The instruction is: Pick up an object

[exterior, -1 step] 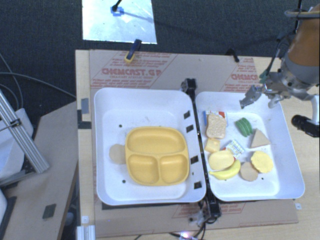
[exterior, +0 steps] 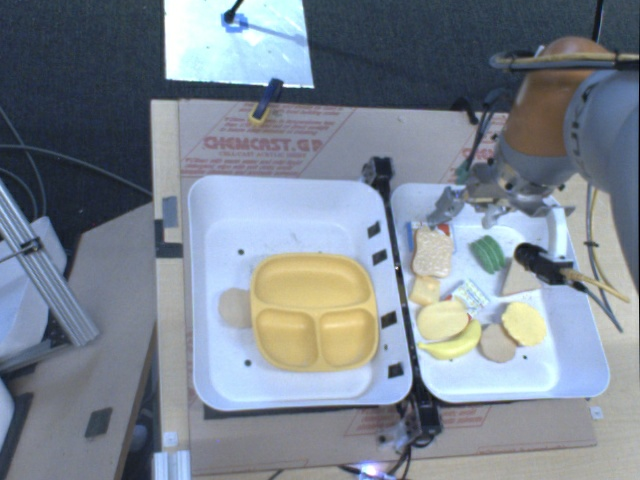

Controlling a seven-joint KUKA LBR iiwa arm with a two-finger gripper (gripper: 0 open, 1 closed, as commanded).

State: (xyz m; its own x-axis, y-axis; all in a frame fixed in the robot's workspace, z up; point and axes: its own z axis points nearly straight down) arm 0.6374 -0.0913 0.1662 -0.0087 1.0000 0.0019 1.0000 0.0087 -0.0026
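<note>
"Yellow is the tray [exterior: 313,310] we see in the left bin [exterior: 215,228], moulded into three compartments, with a tan disc [exterior: 234,308] lying against its left edge."

"We agree. And the things to pick from all lie in the right bin [exterior: 572,360]?"

"They do. At its far left we see a speckled cracker [exterior: 433,252], with a small yellow block [exterior: 425,290] just on its near side. Right of the cracker lies a green piece [exterior: 489,253]."

"Along the near side we count a pale round slice [exterior: 442,320] resting against a banana [exterior: 452,346]. Right of those are a tan round [exterior: 497,343] and a yellow round [exterior: 524,324], touching each other."

"Between the pale round slice and the green piece sits a small wrapped thing [exterior: 470,295], perhaps a sweet. It is too small for us to name. A beige wedge [exterior: 518,280] lies just right of it."

"Where do we place the gripper [exterior: 446,208]?"

"Over the far left corner of the right bin, just beyond the cracker. It hangs from the grey arm [exterior: 605,118], which reaches in from the right with its orange band [exterior: 545,108] above the wrist. We cannot say whether it touches the cracker."

"Released or clenched?"

"From this slant we cannot tell."
</note>
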